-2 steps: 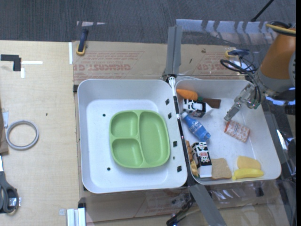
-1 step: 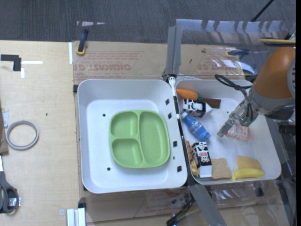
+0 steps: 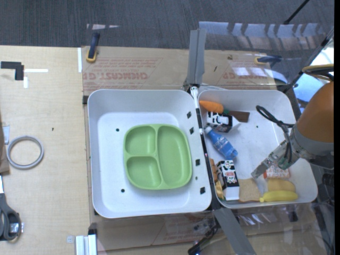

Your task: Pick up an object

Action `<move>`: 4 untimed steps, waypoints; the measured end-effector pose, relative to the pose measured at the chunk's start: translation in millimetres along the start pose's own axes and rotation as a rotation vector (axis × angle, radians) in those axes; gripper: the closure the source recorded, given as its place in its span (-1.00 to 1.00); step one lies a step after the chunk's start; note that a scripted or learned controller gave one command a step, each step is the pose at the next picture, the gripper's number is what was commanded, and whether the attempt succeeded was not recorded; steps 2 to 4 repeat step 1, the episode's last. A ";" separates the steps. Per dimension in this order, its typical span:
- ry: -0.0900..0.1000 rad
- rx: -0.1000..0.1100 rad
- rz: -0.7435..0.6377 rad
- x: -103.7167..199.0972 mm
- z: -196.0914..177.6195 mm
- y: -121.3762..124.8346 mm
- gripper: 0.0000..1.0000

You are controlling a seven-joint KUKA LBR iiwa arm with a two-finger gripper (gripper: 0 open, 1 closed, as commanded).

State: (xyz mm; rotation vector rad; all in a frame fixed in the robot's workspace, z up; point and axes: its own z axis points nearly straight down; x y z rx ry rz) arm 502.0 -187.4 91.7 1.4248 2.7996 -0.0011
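The gripper (image 3: 264, 168) sits low in the right bin (image 3: 249, 97), near its front right corner, reaching in from the arm (image 3: 319, 121) at the right edge; whether it is open or shut cannot be told from this angle, and nothing can be seen held in it. Just beside its tip lie a yellow banana (image 3: 279, 196) along the front wall, a tan slice of bread (image 3: 248, 192) touching the banana's left end, and a small red-and-white packet (image 3: 277, 171) partly under the wrist. Further left in the same bin, a black-and-white carton (image 3: 228, 176) lies near the dividing wall, with a blue plastic bottle (image 3: 220, 144) just behind it, then another black-and-white item (image 3: 219, 121) and an orange carrot (image 3: 211, 105) near the back left corner. The left bin (image 3: 101, 158) holds a green divided plate (image 3: 158, 156) lying flat at its middle. Well apart, on the wooden bench (image 3: 48, 100) to the left, rests a grey tape ring (image 3: 24, 152).
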 end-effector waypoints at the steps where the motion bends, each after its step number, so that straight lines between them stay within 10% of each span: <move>1: -0.002 -0.002 -0.001 -0.8 -9.5 1.0 1.00; 4: -0.002 -0.002 -0.001 -0.8 -9.5 1.0 1.00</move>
